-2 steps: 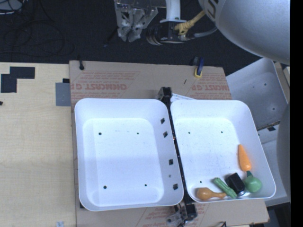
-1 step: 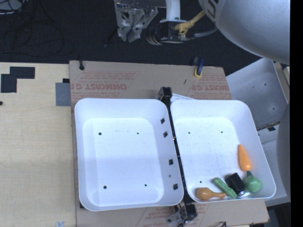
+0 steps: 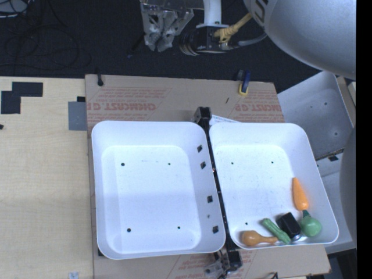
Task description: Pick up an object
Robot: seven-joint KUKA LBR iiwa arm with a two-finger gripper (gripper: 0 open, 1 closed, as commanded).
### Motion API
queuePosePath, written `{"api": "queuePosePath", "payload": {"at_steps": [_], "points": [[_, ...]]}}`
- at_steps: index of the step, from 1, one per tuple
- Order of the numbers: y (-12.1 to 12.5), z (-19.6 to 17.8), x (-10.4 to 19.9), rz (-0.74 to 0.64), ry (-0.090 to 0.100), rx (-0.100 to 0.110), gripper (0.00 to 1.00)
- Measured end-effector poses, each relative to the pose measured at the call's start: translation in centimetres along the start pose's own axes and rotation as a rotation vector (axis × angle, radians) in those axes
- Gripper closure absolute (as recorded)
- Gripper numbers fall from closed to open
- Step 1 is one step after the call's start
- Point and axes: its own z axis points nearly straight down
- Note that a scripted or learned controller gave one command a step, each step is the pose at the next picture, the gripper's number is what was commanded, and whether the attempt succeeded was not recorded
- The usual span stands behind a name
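Two white bins (image 3: 151, 135) sat side by side. One held five small things: one orange carrot (image 3: 300, 195), one green stick (image 3: 275, 230), one black block (image 3: 289, 225), one green ball (image 3: 311, 226), one orange gourd (image 3: 256, 238).

A pale wooden bench top (image 3: 40, 179) takes up the left side, with a few dark grey and black patches (image 3: 22, 95) stuck near its far edge. On it lies a brown cardboard sheet (image 3: 174, 100) printed with red lettering, a small blue-and-yellow clamp (image 3: 244, 83) gripping its far edge. Beyond the bench the floor (image 3: 70, 34) is dark, crossed by loose black cables (image 3: 35, 16).
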Motion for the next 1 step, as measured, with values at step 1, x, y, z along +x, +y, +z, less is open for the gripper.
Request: {"api": "queuePosePath", "payload": {"at_steps": [1], "points": [[0.0,-0.03,-1.12,0.005,0.0,0.002,1.0]]}}
